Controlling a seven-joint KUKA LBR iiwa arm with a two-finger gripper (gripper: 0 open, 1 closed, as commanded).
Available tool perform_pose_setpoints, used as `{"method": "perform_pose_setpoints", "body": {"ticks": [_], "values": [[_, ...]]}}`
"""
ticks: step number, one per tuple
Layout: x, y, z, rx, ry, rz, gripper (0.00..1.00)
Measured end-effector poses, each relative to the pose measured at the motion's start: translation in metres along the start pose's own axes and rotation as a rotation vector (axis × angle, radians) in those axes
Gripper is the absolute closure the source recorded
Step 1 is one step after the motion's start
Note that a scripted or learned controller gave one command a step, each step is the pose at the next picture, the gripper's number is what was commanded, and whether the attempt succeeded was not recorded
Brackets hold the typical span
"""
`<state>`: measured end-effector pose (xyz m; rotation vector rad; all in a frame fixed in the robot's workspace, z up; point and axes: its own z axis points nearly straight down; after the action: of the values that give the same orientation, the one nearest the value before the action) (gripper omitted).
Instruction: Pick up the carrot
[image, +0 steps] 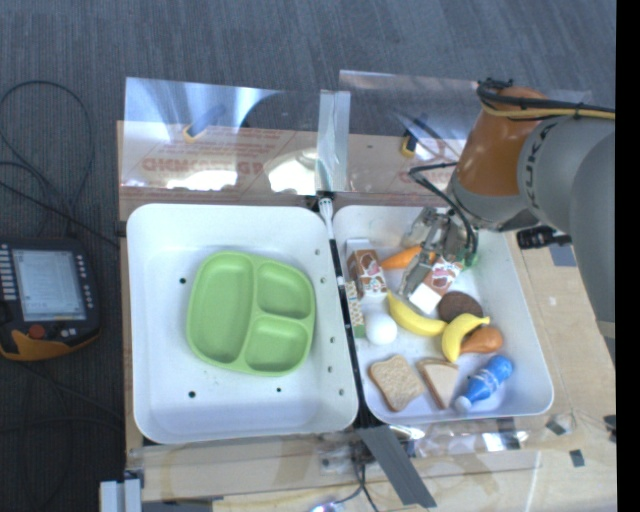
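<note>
Camera view shows the pincer (437, 240) low in the right bin (530, 340), its state impossible to tell, directly beside the carrot (401, 258) (long axis roughly left-right), which lies just to its left near the banana (415, 317).

Grey arm (575, 190) — orange band (495, 150) above the wrist — black cables alongside.
</note>
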<state>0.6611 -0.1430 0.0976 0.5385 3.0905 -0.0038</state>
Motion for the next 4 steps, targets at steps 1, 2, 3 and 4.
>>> {"method": "perform_pose_setpoints", "body": {"ticks": [1, 2, 3, 4], "values": [[0.009, 0.023, 0.006, 0.018, -0.004, 0.006, 0.0], [0.061, 0.024, 0.006, 0.001, -0.012, -0.067, 0.0], [0.025, 0.029, 0.007, -0.002, -0.006, -0.196, 0.0], [0.022, 0.03, -0.007, -0.001, -0.017, -0.198, 1.0]]}}
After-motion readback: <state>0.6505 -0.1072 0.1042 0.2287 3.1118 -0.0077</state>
